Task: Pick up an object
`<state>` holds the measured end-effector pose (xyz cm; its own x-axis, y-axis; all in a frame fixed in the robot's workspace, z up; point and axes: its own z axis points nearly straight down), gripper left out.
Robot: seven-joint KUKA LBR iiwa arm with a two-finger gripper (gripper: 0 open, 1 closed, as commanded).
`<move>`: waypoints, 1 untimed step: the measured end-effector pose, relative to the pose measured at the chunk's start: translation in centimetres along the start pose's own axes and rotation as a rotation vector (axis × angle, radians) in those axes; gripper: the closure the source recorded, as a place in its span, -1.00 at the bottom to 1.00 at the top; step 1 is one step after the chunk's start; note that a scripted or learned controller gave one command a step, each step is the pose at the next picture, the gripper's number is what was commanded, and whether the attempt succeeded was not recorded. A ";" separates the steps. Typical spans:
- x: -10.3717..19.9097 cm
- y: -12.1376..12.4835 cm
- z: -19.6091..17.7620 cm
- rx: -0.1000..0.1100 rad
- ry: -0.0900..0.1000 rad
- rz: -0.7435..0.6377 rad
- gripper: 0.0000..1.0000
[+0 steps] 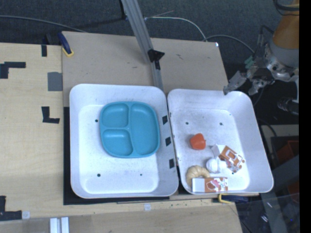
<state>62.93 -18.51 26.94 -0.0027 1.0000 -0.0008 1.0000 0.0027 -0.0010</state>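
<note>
Bench top and fittings, seen from above at a slant.
Pale wooden bench (29, 144) at left, marked with black tape pieces (47, 115) and a grey patch (55, 80). Tan board (112, 57) under the far ends of both bins. Grey metal post (138, 23) slanting down to a black clamp (155, 56) near the gap between the bins. Thin cable (194, 28) curving across dark carpet (194, 4) beyond. Blue-and-yellow clip (66, 45) at the board's far left corner.

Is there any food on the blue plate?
Empty. The blue plate in the left bin shows three bare compartments; the orange ball and the other items lie in the right bin.
</note>
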 end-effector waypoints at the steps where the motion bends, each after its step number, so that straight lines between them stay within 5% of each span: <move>1: 0.0 0.0 0.0 0.000 0.000 0.000 -1.00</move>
<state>62.93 -18.53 26.93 -0.0023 1.0000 -0.0012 1.0000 0.0022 -0.0014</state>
